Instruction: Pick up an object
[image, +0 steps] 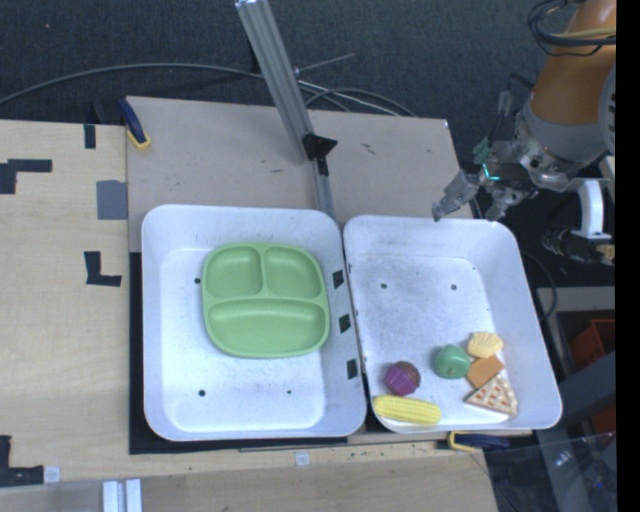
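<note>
- I see my gripper (468, 203) above the right bin (420, 290)'s far rim, fingers spread apart, nothing between them.
- Toy foods lie well below the fingers, in the near corner: purple piece (403, 377), corn (407, 409), green piece (451, 361).

There is one camera, and it is fixed above the bench (240, 150). It looks down at a slant, so the far side of the bench lies at the top of the picture and the near side at the bottom. The camera stands far enough to take in both white bins whole: the left bin (160, 330) and the right bin (520, 290) lie side by side across the middle of the picture. Some of the bench shows around them, and dark floor (400, 50) shows beyond the far edge. The arm (575, 90) enters at the upper right corner.
</note>
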